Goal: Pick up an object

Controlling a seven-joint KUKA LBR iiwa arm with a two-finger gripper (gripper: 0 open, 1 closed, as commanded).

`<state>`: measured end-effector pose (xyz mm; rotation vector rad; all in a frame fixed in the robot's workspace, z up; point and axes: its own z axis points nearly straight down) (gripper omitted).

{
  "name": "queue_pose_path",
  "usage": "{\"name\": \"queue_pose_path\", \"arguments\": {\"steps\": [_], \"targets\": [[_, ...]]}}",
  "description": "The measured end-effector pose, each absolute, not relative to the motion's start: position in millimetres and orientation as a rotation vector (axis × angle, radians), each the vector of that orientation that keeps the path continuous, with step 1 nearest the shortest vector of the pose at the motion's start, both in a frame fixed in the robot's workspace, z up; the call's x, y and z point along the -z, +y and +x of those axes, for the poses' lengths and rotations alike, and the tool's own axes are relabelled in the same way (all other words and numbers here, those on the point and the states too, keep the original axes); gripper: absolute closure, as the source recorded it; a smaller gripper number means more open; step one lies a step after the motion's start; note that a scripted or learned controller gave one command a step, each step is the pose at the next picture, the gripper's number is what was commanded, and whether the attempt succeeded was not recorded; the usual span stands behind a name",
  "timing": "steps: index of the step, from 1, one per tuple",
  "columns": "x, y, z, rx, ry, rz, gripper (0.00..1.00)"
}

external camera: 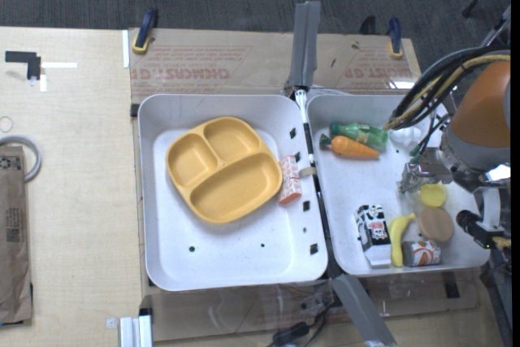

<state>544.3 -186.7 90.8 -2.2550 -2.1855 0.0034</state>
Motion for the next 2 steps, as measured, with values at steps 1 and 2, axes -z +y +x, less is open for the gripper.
{"name": "queue_pose_path", "arguments": {"steps": [1,2], "targets": [[-91.0,-206.8,513.6,-0.003,-1.883,-2.512,1.0],[-91.3,-211.4,550.9,-0.003,-1.637,-2.682,1.0]]}}
